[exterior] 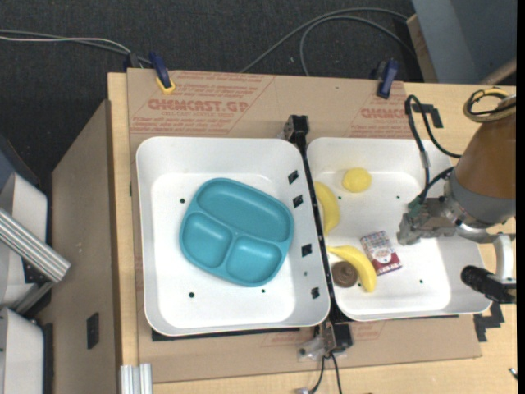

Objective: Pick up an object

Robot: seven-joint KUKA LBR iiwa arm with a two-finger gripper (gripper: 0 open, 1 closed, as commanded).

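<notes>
The right bin (426,298) holds a small yellow round object (356,179) at the back, a yellow curved piece (327,204) against the left wall, a banana (358,265) with a dark brown end at the front, and a small red and white packet (381,251). My gripper (416,225) hangs over the right part of this bin, just right of the packet, under the grey and orange arm (488,167). Nothing shows between its fingertips.
The left bin (156,245) carries a teal divided plate (236,231). A black divider with clips (305,220) runs between the bins. Cables (422,125) loop over the bench's back right. Blue clamps (386,78) sit on the cardboard's far edge.
</notes>
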